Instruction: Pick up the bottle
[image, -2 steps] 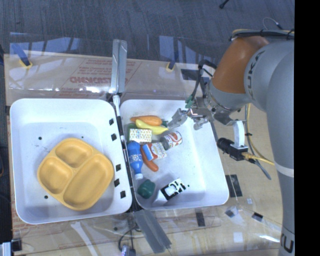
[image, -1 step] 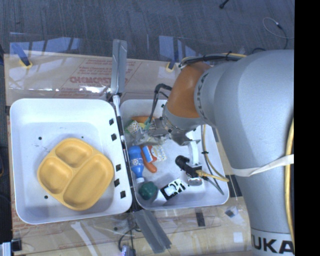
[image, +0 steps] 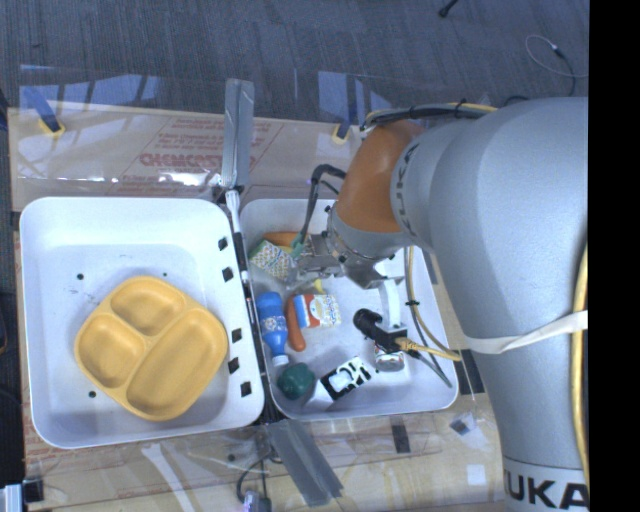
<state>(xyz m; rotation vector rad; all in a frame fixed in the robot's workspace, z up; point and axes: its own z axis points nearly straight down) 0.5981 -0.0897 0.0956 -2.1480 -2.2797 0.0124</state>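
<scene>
Bottle (image: 271, 322), blue with a white cap, lay flat in the right bin (image: 438, 398), hard against its wall at nine o'clock, long axis running twelve to six. Nothing gripped it; it rested on the bin floor.

Just beside it toward three o'clock: an orange stick-like item (image: 296, 328), then a small printed carton (image: 318, 310). At six o'clock from the bottle, a dark green ball (image: 296, 381); past that, a black-and-white patterned piece (image: 347, 377). At twelve o'clock, a crumpled patterned packet (image: 271, 259) with something orange (image: 284, 239) behind it.

My gripper (image: 325, 262) hung over the upper middle of the bin, roughly one o'clock from the bottle and apart from it, above the packet and carton. Whether it was spread or pressed together I could not tell; the wrist (image: 372, 195) hid that.

Left bin (image: 50, 420) held a yellow divided tray (image: 150, 345).

My reading: pick not yet made. Remaining: shift toward nine o'clock, descend over the bottle, close, lift. The wall leaves little room on that side.
</scene>
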